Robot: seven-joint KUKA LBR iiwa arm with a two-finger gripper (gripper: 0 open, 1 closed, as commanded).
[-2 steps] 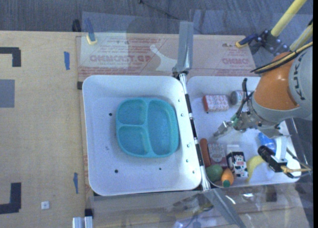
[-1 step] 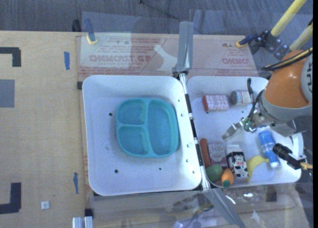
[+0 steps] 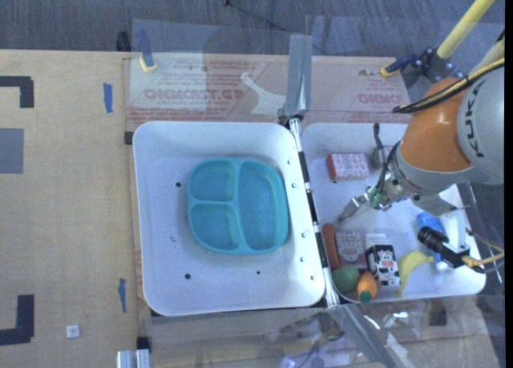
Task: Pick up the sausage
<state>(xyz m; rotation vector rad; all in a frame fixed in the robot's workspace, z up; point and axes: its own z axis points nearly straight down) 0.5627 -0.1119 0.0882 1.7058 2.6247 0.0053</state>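
Right now my main worry is the sausage (image 3: 330, 244) itself: it lies lengthwise hard against the left wall of the right bin (image 3: 473, 282), beside the divider, so I judge there is little room for a finger to slip in on that side. A descent that is slightly off could land a finger on the wall or the rim, or push the sausage along rather than close around it. The clutter adds risk. A pale packet (image 3: 349, 242) lies just beside the sausage on its right, and a green ball (image 3: 345, 279) and a small orange piece (image 3: 366, 286) sit near its lower end, so a wide approach could snag or grab one of those instead.

The gripper (image 3: 373, 200) hangs over the middle of the right bin, and its fingers look parted, with nothing between them. The sausage is down and to the left of it in the camera view, near but clearly apart, with the pale packet between. A red-and-white box (image 3: 348, 166) sits up and left of the gripper, away from the path I expect. The left bin (image 3: 160, 278) holds a teal tray (image 3: 238, 205), well apart from all this. To my eye the reach toward the sausage has not yet begun in earnest.
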